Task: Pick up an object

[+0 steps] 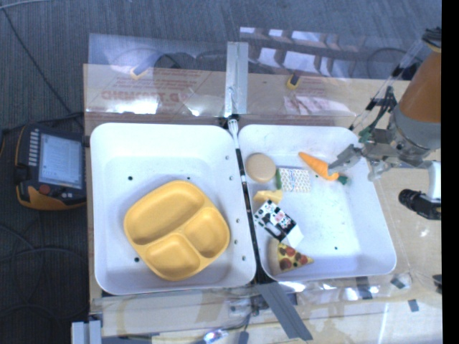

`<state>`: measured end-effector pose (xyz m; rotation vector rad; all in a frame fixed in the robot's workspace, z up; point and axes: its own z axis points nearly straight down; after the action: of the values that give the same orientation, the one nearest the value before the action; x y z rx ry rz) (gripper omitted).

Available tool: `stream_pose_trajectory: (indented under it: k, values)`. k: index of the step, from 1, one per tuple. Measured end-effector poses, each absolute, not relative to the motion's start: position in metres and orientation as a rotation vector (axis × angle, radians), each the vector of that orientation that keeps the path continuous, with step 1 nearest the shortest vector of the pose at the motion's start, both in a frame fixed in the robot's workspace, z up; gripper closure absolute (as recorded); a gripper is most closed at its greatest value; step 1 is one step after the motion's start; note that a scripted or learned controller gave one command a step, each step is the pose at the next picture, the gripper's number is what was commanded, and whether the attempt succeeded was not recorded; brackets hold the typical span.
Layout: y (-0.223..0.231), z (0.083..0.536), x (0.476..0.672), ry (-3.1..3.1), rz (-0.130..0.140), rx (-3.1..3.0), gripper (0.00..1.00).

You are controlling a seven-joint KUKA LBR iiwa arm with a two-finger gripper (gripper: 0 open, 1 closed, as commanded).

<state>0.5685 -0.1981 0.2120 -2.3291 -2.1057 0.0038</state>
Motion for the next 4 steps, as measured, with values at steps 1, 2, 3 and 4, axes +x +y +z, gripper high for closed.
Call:
stream_pose_trajectory:
  k: [1, 2, 3, 4]
  values:
    - [-0.191, 0.105, 0.592, -1.514, -0.010, -2.759, 0.00]
    - [-0.203, 0.093, 0.663, -1.576, -0.006, -2.707, 0.00]
    - [-0.205, 0.099, 0.663, -1.586, -0.002, -2.718, 1.00]
    - [-0.202, 0.099, 0.662, -1.584, 0.001, -2.709, 0.00]
